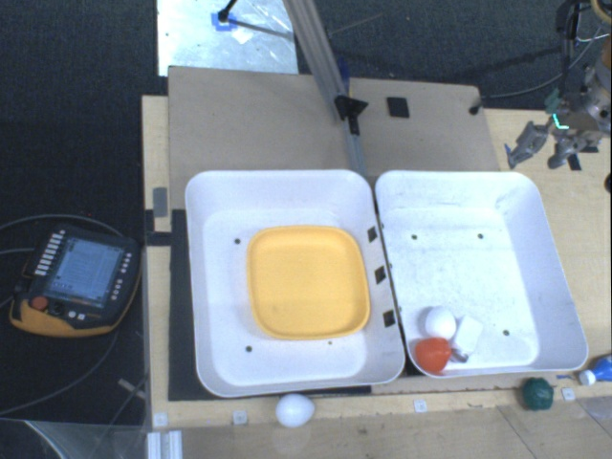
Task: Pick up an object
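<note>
A yellow square plate (308,281) lies in the left white bin (215,199). In the near left corner of the right bin (535,218) sit a white ball (440,322), a small white block (468,334) and a red-orange round object (433,355), packed close together. My gripper (548,149) hangs at the far right, above the bench beyond the right bin's far right corner, well away from those objects. Its two fingers are spread apart with nothing between them.
A white egg-shaped object (295,409) lies on the bench in front of the left bin. A dark green ball (537,393) and a blue-tipped item (598,373) rest near the right bin's front right corner. A teach pendant (75,283) sits on the floor to the left.
</note>
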`<state>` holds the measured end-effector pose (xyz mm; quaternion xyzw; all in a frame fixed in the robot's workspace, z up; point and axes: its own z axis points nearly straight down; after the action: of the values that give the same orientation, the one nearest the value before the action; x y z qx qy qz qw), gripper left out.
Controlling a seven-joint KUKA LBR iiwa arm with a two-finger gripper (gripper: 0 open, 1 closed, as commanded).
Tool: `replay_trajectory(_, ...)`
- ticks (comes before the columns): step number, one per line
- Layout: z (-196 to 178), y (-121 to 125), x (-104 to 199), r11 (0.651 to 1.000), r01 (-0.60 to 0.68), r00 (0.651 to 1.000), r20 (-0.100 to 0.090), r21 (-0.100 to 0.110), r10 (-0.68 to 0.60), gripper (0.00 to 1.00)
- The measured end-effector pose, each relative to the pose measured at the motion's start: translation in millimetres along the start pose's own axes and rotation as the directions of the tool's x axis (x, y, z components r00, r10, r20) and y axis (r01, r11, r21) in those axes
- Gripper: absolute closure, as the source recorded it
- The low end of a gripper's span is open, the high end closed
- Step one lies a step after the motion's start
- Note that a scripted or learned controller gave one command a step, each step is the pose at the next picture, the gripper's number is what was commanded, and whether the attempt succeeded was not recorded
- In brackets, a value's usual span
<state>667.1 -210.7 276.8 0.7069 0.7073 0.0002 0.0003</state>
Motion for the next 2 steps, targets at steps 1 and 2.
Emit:
replay_trajectory(1,0,0,0,1.0,0.0,1.0,0.0,-0.001,0.0,0.0)
replay_trajectory(2,41,-1,1,1.0,0.0,1.0,-0.001,0.002,0.0,0.0)
